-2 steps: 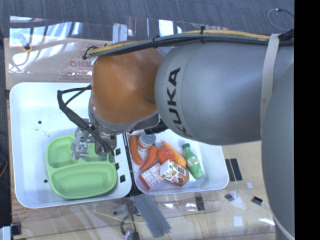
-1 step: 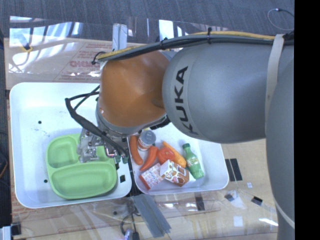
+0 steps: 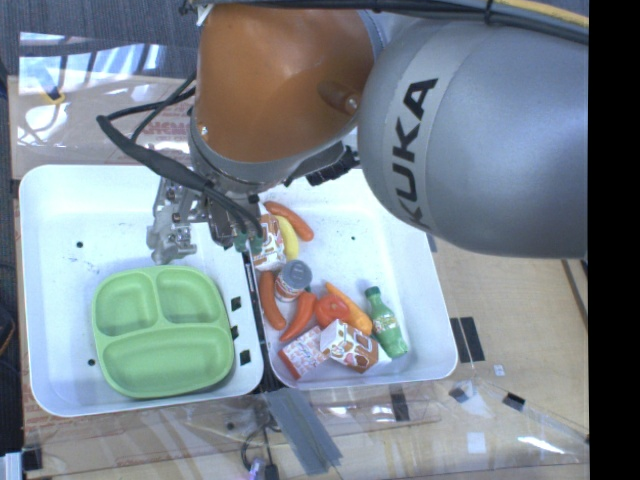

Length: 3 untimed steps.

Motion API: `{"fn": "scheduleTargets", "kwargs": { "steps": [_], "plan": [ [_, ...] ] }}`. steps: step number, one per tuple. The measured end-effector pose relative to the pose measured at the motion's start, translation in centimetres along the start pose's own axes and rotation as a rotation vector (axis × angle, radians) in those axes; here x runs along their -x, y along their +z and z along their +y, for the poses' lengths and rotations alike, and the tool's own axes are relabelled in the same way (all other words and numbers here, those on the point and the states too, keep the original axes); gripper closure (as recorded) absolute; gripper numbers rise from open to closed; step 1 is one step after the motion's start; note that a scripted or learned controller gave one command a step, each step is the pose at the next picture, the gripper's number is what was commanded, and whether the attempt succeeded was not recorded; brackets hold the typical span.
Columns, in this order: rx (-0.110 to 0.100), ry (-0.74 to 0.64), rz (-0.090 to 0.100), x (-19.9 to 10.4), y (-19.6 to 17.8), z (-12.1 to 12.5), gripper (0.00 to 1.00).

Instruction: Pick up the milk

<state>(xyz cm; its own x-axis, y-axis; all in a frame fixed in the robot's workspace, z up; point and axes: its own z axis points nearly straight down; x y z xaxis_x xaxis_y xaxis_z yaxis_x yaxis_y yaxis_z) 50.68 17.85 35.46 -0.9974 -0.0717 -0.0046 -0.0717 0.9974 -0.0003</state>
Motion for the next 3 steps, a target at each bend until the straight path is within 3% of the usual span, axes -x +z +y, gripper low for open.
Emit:
{"fn": "scheduleTargets", "kwargs": {
  "steps": [1, 2, 3],
  "plan": [
    [-0.001, -0.002, 0.004, -2.4, 4.7, -5.7, 1.0],
    [0.0, -0.076, 0.004, -2.8, 9.4, -14.4, 1.0],
    [0.001, -0.284, 0.002, -2.1, 7.5, -5.9, 1.0]
  ]
}}
